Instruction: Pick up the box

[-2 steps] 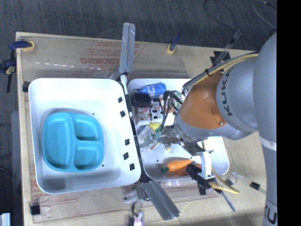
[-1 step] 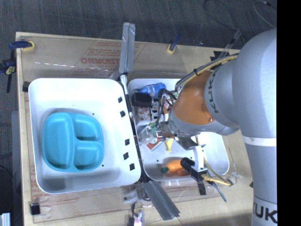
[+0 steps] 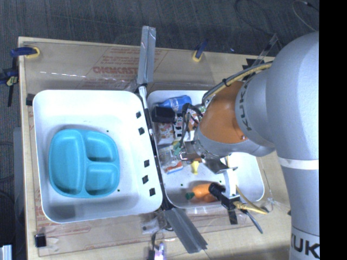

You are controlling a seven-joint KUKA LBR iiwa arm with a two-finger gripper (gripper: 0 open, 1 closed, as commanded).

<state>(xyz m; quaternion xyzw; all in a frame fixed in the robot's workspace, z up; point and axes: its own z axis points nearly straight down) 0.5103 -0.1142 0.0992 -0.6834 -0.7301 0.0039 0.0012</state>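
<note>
Camera view looks down on the grey arm (image 3: 293, 91), which reaches in from the right. Its orange band (image 3: 219, 118) sits over the right bin (image 3: 259, 187). The claw (image 3: 185, 154) hangs low over the clutter in the left half of that bin. Its tip is lost among the wrist hardware and the things below it, so I cannot tell how far open it is or whether it has hold of anything.

The box (image 3: 169, 158) looks to be the small printed pack with a red edge. It lies on the bin floor just beside the claw, on the side away from the arm, and may be touching it, though the picture is too busy to be sure.

Beyond the claw, toward the top of the picture, a blue packet (image 3: 177, 102) rests against the bin's far wall. Nearer the camera than the claw, an orange carrot (image 3: 199, 192) lies close to the bin's near rim. A small yellow piece (image 3: 194, 168) sits between the carrot and the claw.

Well apart from the claw, across the divider, the left bin (image 3: 44, 108) holds a blue divided plate (image 3: 82, 162) lying flat. Both bins sit on the pale tabletop (image 3: 81, 64). A blue clamp (image 3: 201, 49) grips its far edge, up past the claw.
</note>
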